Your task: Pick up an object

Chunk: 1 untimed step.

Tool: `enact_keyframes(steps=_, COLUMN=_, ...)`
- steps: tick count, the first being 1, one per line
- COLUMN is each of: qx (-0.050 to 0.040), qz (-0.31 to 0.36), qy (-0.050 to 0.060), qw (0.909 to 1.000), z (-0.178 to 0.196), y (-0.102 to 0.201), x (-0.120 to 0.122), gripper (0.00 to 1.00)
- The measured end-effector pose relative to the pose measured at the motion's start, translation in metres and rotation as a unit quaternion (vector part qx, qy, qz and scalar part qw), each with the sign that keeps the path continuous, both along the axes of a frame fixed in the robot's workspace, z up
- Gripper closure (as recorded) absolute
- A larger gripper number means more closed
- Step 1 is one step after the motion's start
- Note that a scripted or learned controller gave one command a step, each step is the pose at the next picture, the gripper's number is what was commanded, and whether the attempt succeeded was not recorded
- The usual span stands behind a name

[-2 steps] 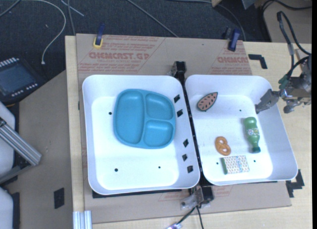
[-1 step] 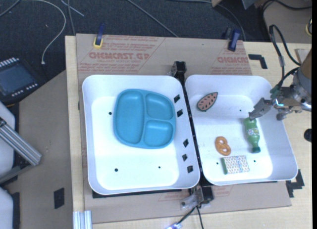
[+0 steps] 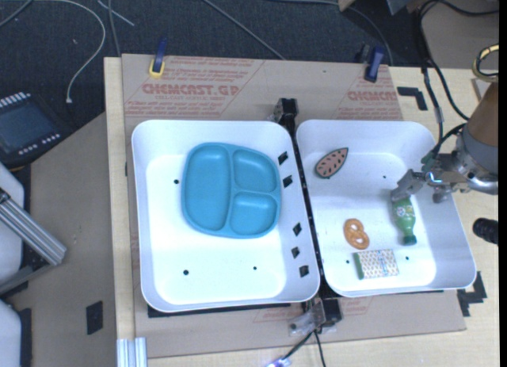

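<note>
Jaws of the grey two-finger gripper (image 3: 409, 185) are seemingly hanging open above the small green plastic bottle (image 3: 405, 220), gripping nothing. Descending off-centre is risking nudging it toward the orange pretzel (image 3: 356, 233).

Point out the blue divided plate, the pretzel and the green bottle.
blue divided plate (image 3: 232, 189): camera view, left bin, on the ridge where its compartments meet.
pretzel (image 3: 356, 234): camera view, right bin, middle of its twist.
green bottle (image 3: 405, 217): camera view, right bin, on its body.

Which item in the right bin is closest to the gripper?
The green bottle, lying just below the gripper. The pretzel, patterned packet and brown leaf-shaped piece lie farther left.
</note>
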<state>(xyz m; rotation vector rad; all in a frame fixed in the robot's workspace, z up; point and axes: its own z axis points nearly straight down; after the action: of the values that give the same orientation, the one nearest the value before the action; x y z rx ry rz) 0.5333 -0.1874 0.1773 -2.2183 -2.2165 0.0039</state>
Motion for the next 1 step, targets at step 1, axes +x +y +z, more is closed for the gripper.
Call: enact_keyframes(steps=1, qx=0.0003, qz=0.000, qy=0.000, qw=1.0000, z=-0.0479, y=-0.0059, x=-0.0073, gripper=0.00)
